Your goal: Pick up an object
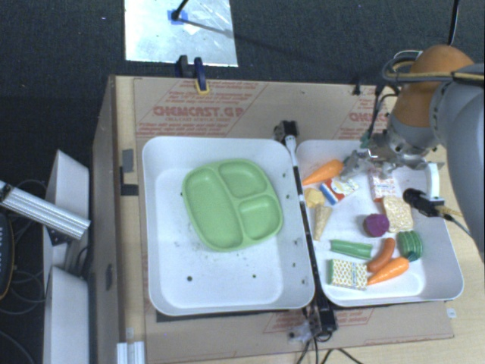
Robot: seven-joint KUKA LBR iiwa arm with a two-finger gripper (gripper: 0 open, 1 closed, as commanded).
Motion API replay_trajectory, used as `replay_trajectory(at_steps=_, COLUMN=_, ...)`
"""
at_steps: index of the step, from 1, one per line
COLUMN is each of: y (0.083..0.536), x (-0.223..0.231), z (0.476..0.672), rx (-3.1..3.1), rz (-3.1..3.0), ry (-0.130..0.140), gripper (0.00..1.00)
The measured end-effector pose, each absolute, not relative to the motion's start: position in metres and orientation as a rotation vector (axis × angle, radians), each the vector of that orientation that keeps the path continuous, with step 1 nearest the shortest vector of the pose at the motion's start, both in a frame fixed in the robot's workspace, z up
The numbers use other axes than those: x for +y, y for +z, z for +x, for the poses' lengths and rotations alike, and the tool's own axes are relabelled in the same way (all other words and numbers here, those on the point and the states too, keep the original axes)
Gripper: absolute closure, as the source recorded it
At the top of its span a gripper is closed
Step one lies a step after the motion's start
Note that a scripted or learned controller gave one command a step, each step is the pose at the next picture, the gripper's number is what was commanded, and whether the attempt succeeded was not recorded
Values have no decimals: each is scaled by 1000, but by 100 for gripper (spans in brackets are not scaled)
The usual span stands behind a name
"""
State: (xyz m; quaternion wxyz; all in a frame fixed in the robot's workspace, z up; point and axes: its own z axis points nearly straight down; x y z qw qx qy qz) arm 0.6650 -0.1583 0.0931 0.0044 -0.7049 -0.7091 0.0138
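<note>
Nothing looks lifted yet: the gripper [362, 158] sits low at two o'clock of the right bin [443, 279], just beside the carrot [323, 173], its grip impossible to tell, so the pick itself seems still ahead, other toys lying untouched.

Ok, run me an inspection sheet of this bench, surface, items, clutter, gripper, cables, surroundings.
Surface: cardboard-topped bench with two white bins side by side.
Job's things: right bin holds carrots, a purple ball, a green stick, packets.
Clutter: green divided plate in the left bin.
Gripper: gripper low over the right bin's far end; finger state unclear.
Cables: black cable above the arm.
Surroundings: dark carpet, silver sheet.
</note>
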Motion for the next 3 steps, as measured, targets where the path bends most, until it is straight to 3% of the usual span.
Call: replay_trajectory(at_steps=3, y=93, x=-159, z=665, rx=-2219, rz=-2207, ry=41, gripper=0)
